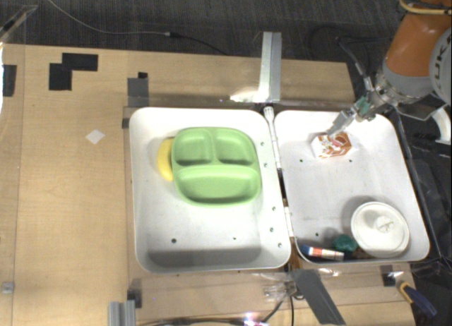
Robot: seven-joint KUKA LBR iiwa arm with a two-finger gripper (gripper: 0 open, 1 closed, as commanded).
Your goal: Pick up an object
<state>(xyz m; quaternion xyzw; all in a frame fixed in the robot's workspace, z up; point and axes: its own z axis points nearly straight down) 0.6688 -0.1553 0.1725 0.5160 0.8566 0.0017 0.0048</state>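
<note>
A small white and red-orange packet (pixel 332 147) lies in the upper part of the right bin (pixel 318 197). My gripper (pixel 339 130) reaches down from the top right, and its tip is at the packet's upper edge, touching it or just above it. The grey arm with its orange band (pixel 417 42) stands over the bin's far right corner. Nothing is visibly lifted off the bin floor.
A white round bowl (pixel 380 227) sits in the right bin's near right corner, with a teal object (pixel 345 243) and a red-and-white marker (pixel 321 252) beside it. In the left bin (pixel 205 247), a green divided plate (pixel 214 164) covers part of a yellow object (pixel 164 159).
</note>
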